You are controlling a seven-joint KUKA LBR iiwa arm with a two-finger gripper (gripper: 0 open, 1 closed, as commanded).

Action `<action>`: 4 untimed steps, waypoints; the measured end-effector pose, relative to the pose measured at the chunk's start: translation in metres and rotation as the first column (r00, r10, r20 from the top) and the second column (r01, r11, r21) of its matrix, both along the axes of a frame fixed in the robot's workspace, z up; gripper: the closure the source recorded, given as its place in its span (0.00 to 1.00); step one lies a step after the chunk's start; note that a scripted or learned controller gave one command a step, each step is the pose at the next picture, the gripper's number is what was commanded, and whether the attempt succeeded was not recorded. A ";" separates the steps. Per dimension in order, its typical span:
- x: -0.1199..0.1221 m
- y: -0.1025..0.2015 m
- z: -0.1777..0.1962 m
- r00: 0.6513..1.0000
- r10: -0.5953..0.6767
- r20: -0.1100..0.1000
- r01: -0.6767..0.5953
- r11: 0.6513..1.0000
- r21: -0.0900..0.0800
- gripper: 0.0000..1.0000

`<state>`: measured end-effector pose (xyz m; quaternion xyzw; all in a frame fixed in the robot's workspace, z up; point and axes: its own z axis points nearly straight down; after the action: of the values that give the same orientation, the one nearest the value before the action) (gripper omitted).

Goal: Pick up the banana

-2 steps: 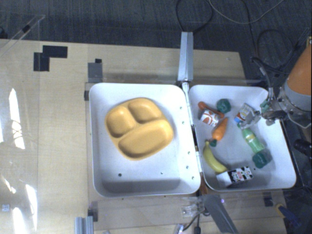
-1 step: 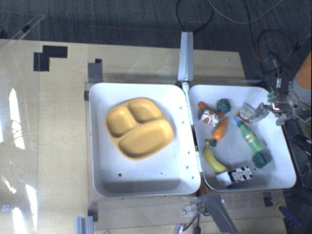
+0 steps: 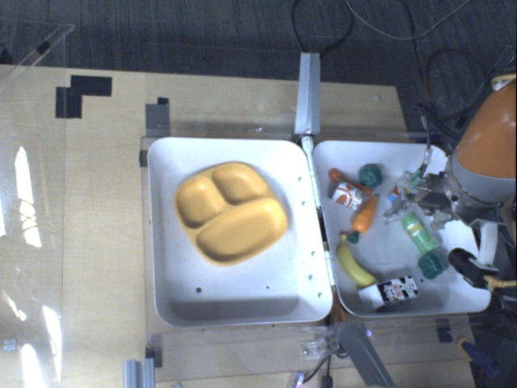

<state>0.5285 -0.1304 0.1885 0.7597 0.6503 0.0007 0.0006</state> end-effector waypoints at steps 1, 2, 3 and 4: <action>-0.021 0.040 -0.101 0.991 -0.131 0.009 0.131 0.991 0.000 0.00; -0.018 0.040 -0.090 0.991 -0.132 0.015 0.132 0.991 0.001 1.00; -0.016 0.041 -0.082 0.991 -0.132 0.017 0.132 0.991 0.001 1.00; -0.016 0.041 -0.082 0.991 -0.132 0.016 0.132 0.991 0.001 0.00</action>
<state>0.5122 -0.0896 0.1066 0.8010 0.5985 0.0070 0.0059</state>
